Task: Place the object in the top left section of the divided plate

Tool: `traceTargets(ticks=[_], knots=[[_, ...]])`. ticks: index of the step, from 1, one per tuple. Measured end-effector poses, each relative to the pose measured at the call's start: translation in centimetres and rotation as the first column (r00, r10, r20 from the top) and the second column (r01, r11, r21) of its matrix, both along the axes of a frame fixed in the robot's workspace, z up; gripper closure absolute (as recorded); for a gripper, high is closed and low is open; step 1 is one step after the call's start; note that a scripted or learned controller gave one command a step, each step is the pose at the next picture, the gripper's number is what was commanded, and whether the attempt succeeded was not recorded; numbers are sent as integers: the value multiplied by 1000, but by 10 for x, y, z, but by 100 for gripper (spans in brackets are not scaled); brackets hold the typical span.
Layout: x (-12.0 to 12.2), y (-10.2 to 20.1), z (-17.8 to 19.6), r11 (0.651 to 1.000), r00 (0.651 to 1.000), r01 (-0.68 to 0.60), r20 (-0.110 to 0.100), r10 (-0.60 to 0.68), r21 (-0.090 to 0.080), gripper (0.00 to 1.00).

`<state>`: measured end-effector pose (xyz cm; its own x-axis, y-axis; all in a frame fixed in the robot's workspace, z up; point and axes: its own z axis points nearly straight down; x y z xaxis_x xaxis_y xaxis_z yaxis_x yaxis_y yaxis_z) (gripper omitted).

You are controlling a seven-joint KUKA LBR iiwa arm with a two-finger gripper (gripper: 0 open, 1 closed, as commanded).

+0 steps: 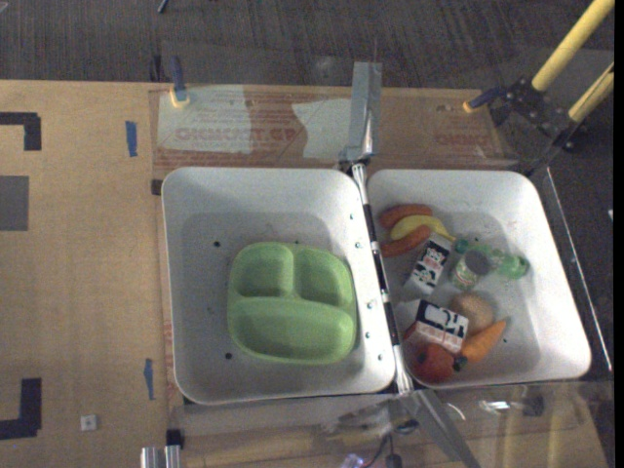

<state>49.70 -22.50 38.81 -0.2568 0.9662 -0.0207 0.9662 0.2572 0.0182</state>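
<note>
How far my hand is open, and whether it has hold of anything, I cannot tell. The green divided plate [292, 303] lies flat in the left bin [195, 213], a little below and right of that bin's middle. It has two small sections along its upper side and one long section along its lower side. The top left section [263, 269] faces the upper left of the frame. Everything loose lies in the right bin [551, 291], and I cannot tell which piece is the one to place. Near its upper left are an orange-red sausage shape [405, 214], a yellow banana [423, 228] just under it and a second reddish piece [398, 247] below that. A small black-and-white carton [429, 266] stands just beside them. To its right lies a green bottle [495, 263] on its side. Lower down, a second carton [441, 326], a brown potato-like lump [474, 307], an orange carrot [485, 338] and a red round piece [436, 363] crowd close together. Two yellow poles [583, 29] slant across the upper right corner.
</note>
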Motion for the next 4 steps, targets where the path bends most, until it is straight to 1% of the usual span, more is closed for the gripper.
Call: traceTargets(ticks=[1,2,4], knots=[[1,-1,11,1000,1000,-1,6,1,-4,100],[-17,1,48,1000,1000,2,-18,-2,12,100],[-14,-1,71,1000,1000,0,-6,0,4,100]])
